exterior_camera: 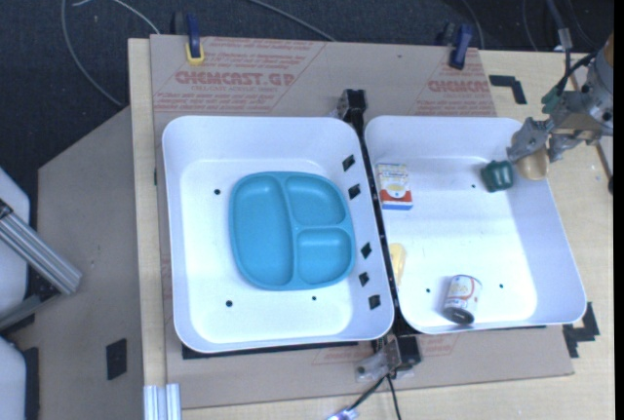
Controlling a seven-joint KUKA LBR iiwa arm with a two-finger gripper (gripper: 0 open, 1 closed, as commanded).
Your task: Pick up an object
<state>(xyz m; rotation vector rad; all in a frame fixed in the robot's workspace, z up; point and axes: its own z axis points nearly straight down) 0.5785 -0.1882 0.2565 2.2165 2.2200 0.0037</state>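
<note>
- Gripper (534,147) sits at the upper right corner of the right bin (546,213), low over its rim; we cannot tell whether it is spread or closed, since the view is too small and cluttered there.
- We see a small dark green object (498,176) just beside the gripper, on its left and lower side, lying on the bin floor near the back wall; whether they touch we cannot tell.
- We also see a tan object (533,166) right at the gripper, partly hidden by it.
- In the same bin we find a small white carton (394,186) with red and blue print near the left wall, a yellow item (397,259) against that wall further forward, and a small can (460,299) lying on its side near the front edge.
- The left bin (195,213) holds a blue divided plate (292,229) with three compartments, resting flat near the middle.
- Both bins rest on a brown board (253,77), held by clamps (194,38) at the back.
</note>
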